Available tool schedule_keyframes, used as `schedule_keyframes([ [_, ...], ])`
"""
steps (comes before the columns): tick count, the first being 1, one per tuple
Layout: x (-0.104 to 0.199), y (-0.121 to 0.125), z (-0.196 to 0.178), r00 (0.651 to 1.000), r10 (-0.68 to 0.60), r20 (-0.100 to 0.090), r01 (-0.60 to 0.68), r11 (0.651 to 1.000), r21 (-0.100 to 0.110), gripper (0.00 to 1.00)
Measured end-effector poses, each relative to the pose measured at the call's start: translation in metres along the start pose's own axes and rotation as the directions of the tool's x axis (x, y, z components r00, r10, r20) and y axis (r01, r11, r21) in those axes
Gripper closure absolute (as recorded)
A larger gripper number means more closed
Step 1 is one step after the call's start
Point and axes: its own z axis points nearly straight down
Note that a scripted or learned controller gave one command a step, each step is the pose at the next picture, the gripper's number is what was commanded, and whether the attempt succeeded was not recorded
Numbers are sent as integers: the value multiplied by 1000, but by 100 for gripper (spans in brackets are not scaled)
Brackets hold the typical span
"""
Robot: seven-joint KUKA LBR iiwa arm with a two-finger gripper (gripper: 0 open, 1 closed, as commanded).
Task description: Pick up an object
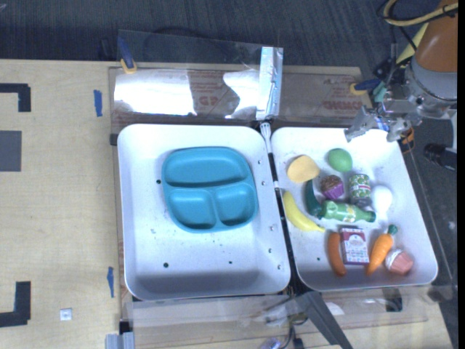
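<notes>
The right bin holds several toy foods. Among them are a yellow lemon, a green ball, a purple item, a green bottle lying on its side, a banana, a red box and a carrot. My gripper hangs over the bin's far right corner, above and to the right of the green ball. Nothing shows in its grasp.
A blue divided plate lies in the left bin. A clear plastic sheet stands behind the left bin. Cables and the arm's orange band crowd the upper right.
</notes>
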Motion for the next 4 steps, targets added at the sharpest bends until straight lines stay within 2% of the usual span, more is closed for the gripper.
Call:
schedule_keyframes([
  [1, -21, -17, 132, 993, 120, 0, -120, 993, 10, 0],
  [2, -24, -33, 124, 999, 44, -1, -44, 999, 1, 0],
  [3, -26, -63, 163, 999, 47, 1, -47, 999, -8, 0],
  [4, -27, -62, 153, 999, 51, 3, -51, 999, -13, 100],
])
